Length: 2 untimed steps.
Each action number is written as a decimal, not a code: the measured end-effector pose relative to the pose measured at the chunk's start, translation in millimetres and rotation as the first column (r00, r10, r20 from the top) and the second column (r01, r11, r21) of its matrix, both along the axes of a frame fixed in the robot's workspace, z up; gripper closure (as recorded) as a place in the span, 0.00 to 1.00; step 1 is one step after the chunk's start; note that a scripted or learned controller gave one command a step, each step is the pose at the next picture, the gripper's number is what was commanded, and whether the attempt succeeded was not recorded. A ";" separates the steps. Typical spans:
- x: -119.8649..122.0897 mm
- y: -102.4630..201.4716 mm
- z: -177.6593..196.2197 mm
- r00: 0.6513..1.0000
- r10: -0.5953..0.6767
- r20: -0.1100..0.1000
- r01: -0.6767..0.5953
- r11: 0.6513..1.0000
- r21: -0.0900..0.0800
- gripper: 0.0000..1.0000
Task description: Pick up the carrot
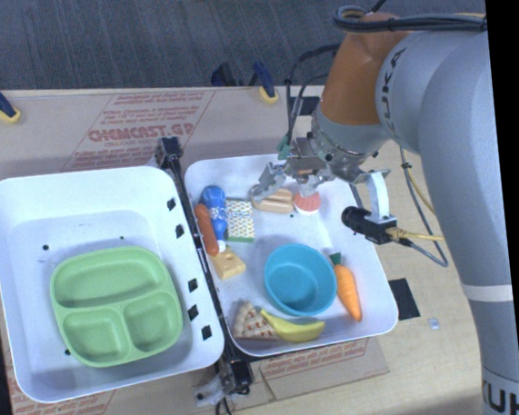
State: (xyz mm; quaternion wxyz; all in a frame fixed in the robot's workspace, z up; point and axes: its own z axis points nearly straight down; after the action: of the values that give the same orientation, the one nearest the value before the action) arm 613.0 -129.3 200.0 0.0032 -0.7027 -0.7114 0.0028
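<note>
A: How many bins sit on the worktop [40, 114]?

B: Two white ones, side by side. The left bin [13, 207] holds one green divided plate [115, 304] with three compartments. The right bin [379, 314] holds the rest.

A: Count those for me.

B: One carrot [347, 289], lying by the right wall just beside one blue bowl [298, 278]. One banana [294, 326] along the near wall, touching one waffle-like piece [247, 320]. One yellow cheese wedge [229, 265], one sausage [207, 228] along the left wall, one blue item [212, 198], one checkered packet [239, 219], one bread-like piece [274, 201] and one small pink-topped round thing [307, 203].

A: And the arm?

B: It reaches in from the right, orange band [357, 79] above the wrist, bent down over the far part of the right bin. The tool [286, 183] hangs above the bread-like piece, well apart from the carrot. Whether it is released or clenched, I cannot tell.

A: Any writing?

B: Red print on the cardboard reads "CHEMCAST GP". The arm shows the letters "KU" at the lower right.
</note>
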 end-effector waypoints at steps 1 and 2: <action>-122.9 -56.6 -86.4 0.995 -0.095 0.000 0.095 0.995 0.002 0.00; -128.6 -62.6 -106.6 0.971 0.239 0.002 -0.239 0.971 0.018 0.00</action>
State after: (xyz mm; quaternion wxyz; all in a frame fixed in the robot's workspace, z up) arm 484.4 -191.9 93.4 0.0093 -0.6118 -0.7910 -0.0029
